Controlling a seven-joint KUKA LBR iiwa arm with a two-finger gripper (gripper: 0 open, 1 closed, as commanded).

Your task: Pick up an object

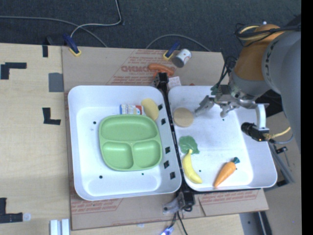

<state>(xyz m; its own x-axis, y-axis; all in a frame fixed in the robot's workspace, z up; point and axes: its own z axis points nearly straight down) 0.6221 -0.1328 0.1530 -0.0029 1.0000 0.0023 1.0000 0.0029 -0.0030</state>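
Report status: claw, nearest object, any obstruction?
Claw open, holding nothing, above right bin. Round tan piece nearest, untouched. Nothing between them.

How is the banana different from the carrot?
The banana is yellow, while the carrot is orange with a small green top. The banana curves, and the carrot is straight and tapers to a point. The banana lies against the left wall of the right bin, while the carrot lies further right, near the front wall. Both are toy foods lying flat in that bin, apart from the gripper.
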